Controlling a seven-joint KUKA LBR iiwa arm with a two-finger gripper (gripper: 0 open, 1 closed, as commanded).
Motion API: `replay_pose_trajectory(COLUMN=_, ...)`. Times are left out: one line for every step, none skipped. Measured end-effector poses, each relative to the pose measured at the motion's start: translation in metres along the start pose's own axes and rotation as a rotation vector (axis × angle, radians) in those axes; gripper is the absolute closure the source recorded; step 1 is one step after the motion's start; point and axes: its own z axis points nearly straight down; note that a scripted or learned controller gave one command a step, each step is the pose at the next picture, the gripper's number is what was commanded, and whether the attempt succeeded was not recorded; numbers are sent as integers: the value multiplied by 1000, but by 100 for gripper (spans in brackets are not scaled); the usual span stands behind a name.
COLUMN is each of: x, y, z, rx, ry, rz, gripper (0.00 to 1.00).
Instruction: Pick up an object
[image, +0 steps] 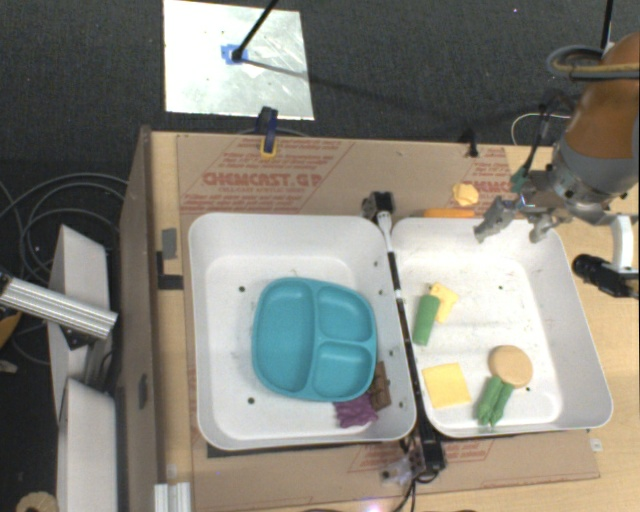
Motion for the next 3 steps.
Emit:
replay_pose_trajectory(x=30, y=-9, z=89, rx=7, ry=3, rz=-4, gripper=0)
replay_pose_trajectory(x=47, y=-22, z=151, rx=5, ry=2, rz=-3, gripper=0)
replay_pose_trajectory(x=46, y=-20, z=137, rx=-2, ry=0, rz=-2, gripper=100)
